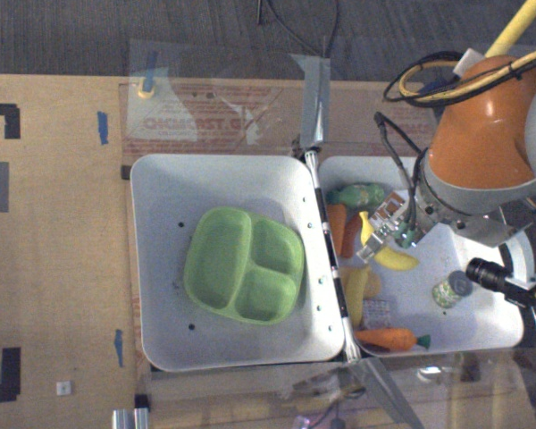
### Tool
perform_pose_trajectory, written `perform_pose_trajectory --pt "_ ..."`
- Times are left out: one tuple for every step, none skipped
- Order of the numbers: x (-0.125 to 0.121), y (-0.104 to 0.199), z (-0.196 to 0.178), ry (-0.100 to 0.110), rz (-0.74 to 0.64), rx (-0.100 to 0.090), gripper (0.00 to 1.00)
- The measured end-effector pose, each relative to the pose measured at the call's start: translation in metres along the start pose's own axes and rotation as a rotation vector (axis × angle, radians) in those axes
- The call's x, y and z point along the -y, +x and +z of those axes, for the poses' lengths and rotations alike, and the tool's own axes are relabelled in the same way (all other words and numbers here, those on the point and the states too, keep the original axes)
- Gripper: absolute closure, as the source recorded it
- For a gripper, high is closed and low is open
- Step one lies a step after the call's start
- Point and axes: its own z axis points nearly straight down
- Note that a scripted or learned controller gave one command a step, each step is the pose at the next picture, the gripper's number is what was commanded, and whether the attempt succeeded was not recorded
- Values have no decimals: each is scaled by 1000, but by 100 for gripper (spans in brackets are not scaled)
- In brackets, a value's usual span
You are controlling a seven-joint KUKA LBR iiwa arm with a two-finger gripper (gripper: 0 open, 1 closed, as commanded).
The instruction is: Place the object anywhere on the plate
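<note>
A green plate (244, 264) with three compartments lies in the left white bin (161, 195), with nothing on it. The right bin (482, 329) holds several toy foods. My gripper (389, 234) hangs low over that bin's left part, right above a yellow banana-like piece (397, 259) and next to a small yellow piece (365, 228). Nothing can be made out as held. The grey arm with its orange band (482, 132) covers the bin's upper right.
Around the gripper lie two orange carrots (339, 227), a green vegetable (361, 193), a pale yellow piece (357, 286), a carrot with a green top (389, 337) at the front, and a small green-and-white jar (448, 291). A metal divider (326, 248) separates the bins.
</note>
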Motion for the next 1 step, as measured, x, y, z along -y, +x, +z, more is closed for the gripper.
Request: perform_pose_trajectory --pt "-89 31 24 0 128 0 100"
